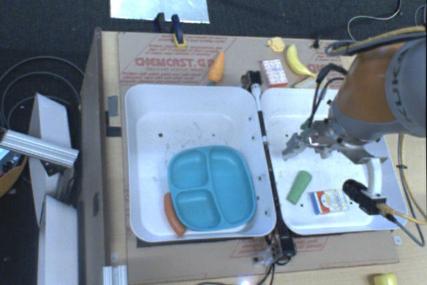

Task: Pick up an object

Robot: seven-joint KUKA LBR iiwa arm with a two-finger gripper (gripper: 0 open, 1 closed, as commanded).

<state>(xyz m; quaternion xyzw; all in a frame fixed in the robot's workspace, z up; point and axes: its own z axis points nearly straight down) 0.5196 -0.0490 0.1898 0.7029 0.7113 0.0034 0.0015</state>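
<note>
My gripper [291, 146] hangs over the left part of the right bin [287, 110], just right of the divider. Its grey fingers look spread, with nothing between them. A green cylinder [299, 187] lies on the bin floor below the gripper in the view, apart from it. A small red, white and blue carton [330, 201] lies to the right of the cylinder near the front wall. The left bin [153, 117] holds a blue divided plate [211, 187] and an orange sausage [174, 213] at the plate's front left.
Behind the bins on the cardboard lie a carrot [216, 67], a small box [274, 73] and a banana [297, 62]. The grey and orange arm [373, 97] covers the right bin's right side. A ridge separates the two bins.
</note>
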